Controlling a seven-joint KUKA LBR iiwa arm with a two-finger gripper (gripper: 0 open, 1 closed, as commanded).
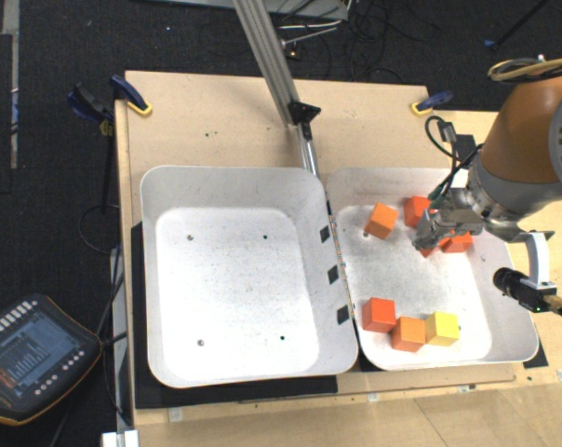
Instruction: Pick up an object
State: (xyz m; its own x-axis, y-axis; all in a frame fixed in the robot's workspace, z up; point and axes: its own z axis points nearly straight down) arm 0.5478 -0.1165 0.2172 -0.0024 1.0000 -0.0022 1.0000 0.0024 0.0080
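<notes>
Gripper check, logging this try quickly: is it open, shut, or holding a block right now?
Gripper: down among the red blocks in the right bin; open, shut or holding cannot be told.

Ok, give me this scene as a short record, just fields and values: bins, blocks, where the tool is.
left bin: white, shallow
right bin: white, holds all the blocks
far blocks: orange block, two red blocks
near row: red-orange block, orange block, yellow block, side by side
tool: low over the far red blocks
grasp: cannot tell
</notes>
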